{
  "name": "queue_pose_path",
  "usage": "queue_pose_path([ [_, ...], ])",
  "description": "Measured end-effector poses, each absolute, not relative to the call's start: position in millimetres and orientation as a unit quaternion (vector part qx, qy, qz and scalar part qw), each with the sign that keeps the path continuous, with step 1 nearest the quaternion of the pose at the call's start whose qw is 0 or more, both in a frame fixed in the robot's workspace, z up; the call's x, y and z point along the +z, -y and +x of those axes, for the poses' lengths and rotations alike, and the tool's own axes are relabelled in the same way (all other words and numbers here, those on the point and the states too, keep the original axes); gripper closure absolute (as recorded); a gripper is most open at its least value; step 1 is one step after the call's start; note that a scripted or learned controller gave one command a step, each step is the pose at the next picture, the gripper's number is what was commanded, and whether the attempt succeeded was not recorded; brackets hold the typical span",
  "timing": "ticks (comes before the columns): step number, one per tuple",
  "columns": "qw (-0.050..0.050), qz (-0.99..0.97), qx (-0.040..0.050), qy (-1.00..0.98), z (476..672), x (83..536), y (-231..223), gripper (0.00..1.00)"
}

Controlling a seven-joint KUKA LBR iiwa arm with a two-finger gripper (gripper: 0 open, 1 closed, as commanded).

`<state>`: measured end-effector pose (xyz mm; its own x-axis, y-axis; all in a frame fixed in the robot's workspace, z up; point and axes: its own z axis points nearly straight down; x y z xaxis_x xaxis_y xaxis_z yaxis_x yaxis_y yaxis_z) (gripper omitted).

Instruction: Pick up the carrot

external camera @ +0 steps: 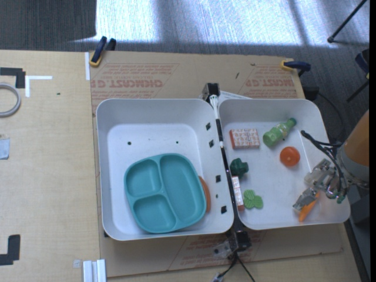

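The gripper (pixel 310 200) sits low at the right bin's (pixel 276 221) near right corner, its fingers seemingly closed around the carrot's (pixel 306 210) upper end, though blur makes that unsure. A shallow end-grip could let the carrot pivot out on lifting. Mirrored printing on the cardboard (pixel 135 82) reads roughly "CHEMCAST GP".

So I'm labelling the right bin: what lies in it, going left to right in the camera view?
Dark green toy → pink box → green bottle → orange ball → carrot → end effector.
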<state>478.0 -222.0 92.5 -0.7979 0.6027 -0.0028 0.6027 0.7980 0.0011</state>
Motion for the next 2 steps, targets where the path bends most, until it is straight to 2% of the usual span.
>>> queue_pose_path([
  [1, 0.002, 0.533, 0.0000, -0.846, 478.2, 93, 214, 0.00],
  [2, 0.000, 0.494, 0.0001, -0.870, 477.9, 92, 161, 0.00],
])
